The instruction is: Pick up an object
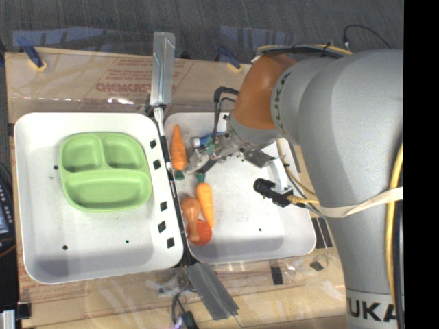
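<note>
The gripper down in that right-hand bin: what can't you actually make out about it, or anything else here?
- Gripper: too small and cluttered in the camera view to tell how it is set, or whether it holds anything.
- Right bin: the arm hides its far right side.
- Red-orange pieces beside the lower carrot: too blurred to identify.
- Arm's base: cut off by the bottom edge.

My claw [204,157] is low in the right white bin [274,242], near two orange toy carrots [178,149] [205,203]. A green plastic plate [106,170] with three parts lies in the left white bin [41,245].
</note>
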Motion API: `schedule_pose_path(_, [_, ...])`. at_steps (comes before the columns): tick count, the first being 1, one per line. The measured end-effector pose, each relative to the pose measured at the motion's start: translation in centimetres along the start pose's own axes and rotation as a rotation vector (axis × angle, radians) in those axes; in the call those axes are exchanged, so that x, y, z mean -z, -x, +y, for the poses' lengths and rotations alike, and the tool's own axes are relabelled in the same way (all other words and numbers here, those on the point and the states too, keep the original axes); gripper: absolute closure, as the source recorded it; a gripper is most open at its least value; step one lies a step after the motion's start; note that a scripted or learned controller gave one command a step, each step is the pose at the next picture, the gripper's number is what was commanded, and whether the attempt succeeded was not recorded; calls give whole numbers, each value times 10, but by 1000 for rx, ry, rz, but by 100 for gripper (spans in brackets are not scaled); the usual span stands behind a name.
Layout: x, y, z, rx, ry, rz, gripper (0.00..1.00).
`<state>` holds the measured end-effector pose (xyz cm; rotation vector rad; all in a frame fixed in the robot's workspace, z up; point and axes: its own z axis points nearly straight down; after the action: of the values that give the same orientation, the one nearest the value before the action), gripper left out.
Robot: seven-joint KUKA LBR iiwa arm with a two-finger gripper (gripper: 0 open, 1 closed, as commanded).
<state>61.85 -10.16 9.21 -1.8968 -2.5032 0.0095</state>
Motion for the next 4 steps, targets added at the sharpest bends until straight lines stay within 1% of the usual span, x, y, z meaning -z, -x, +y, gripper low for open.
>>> schedule_pose_path(1, [67, 48, 19, -146, 5, 3, 0])
schedule_pose_path(2, [1, 47, 28, -88, 5, 3, 0])
schedule_pose_path(3, [0, 47, 27, -89, 4, 3, 0])
schedule_pose_path(4, [11, 46, 28, -82, 3, 3, 100])
